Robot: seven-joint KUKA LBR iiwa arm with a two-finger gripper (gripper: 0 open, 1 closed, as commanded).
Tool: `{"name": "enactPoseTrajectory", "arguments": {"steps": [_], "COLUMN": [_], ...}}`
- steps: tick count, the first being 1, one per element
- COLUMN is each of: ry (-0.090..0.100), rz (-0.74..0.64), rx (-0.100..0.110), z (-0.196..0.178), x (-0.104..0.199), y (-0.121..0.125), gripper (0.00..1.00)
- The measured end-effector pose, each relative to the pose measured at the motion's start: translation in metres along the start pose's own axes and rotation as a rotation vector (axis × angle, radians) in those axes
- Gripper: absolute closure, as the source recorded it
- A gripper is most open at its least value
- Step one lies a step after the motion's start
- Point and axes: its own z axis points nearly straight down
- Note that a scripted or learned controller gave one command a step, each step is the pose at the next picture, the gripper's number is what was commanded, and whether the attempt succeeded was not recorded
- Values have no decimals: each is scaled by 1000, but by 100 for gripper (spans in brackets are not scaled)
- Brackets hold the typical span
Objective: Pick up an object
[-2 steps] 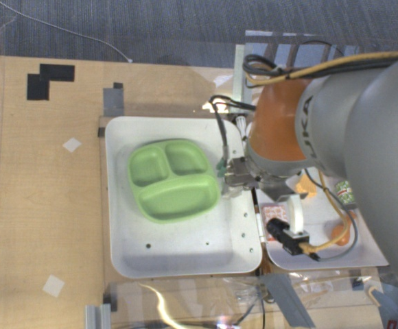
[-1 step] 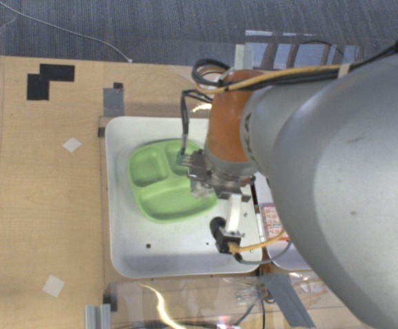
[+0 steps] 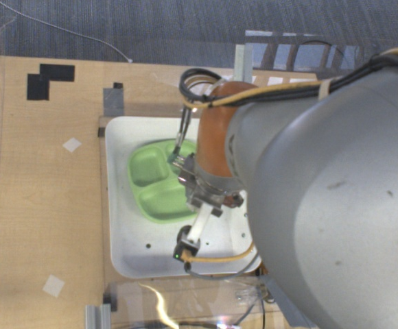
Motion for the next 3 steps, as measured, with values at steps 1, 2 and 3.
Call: {"name": "enactPoseTrajectory", "arguments": {"steps": [1, 2, 3], "ry": [-1, 1, 1], "rz": [379, 556, 813], "rx": [0, 1, 0], "z": [2, -1, -6], "x": [45, 45, 58], "y": [-43, -41, -15], "gripper": [100, 100, 100]}}
